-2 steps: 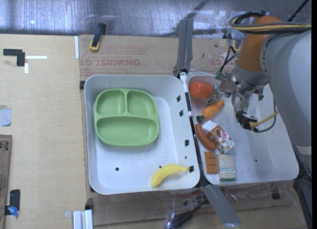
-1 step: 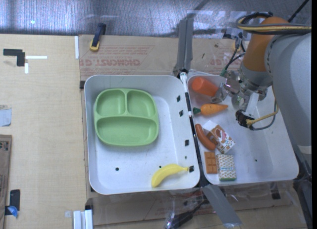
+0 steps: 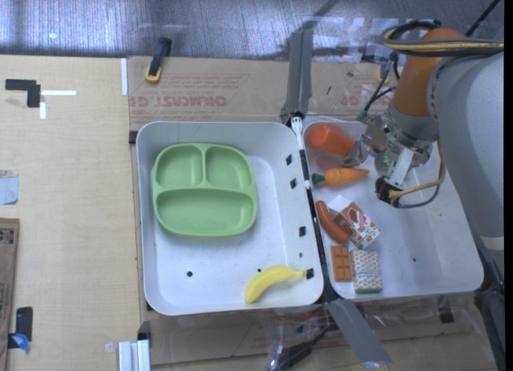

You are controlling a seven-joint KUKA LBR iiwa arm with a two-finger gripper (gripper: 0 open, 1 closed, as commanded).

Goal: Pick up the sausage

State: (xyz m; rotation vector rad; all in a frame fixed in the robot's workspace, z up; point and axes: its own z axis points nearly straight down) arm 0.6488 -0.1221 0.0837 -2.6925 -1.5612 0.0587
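Gripper (image 3: 367, 151) hangs over the right bin's (image 3: 433, 269) far end, its grasp impossible to tell, sausage (image 3: 331, 222) lying apart.

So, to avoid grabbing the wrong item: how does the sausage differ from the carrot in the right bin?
The sausage is reddish-brown all over; the carrot is orange with a green tip. The sausage lies diagonally along the bin's left wall, touching the small carton; the carrot lies nearly crosswise, farther back, closer to the gripper. Both are elongated and lie flat.
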